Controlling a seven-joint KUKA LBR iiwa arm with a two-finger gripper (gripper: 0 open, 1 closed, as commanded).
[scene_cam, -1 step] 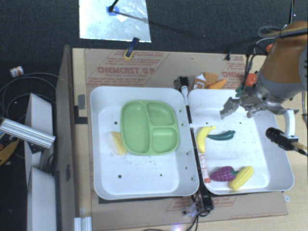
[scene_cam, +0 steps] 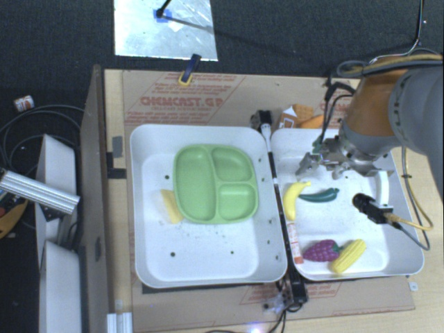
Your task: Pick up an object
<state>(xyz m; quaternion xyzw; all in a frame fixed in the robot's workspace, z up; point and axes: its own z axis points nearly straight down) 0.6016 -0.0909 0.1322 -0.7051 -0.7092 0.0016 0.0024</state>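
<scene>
Four objects loose in right bin, grasp not yet made

Right bin (scene_cam: 406,259): open floor mid-bin, walls close on all sides. Left bin (scene_cam: 149,255): green tray (scene_cam: 211,184) central. Gripper (scene_cam: 310,164) above banana (scene_cam: 294,197) and dark green pepper (scene_cam: 319,195); opening unreadable, nothing visibly held. Risks: clipping divider rim, nudging banana aside. Grapes (scene_cam: 321,250), corn (scene_cam: 349,254) near front wall.

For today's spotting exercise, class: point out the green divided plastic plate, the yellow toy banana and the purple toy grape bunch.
green divided plastic plate (scene_cam: 214,184), camera view, on its central ridge.
yellow toy banana (scene_cam: 294,195), camera view, on the middle of its curve.
purple toy grape bunch (scene_cam: 321,250), camera view, on the cluster's centre.
</scene>
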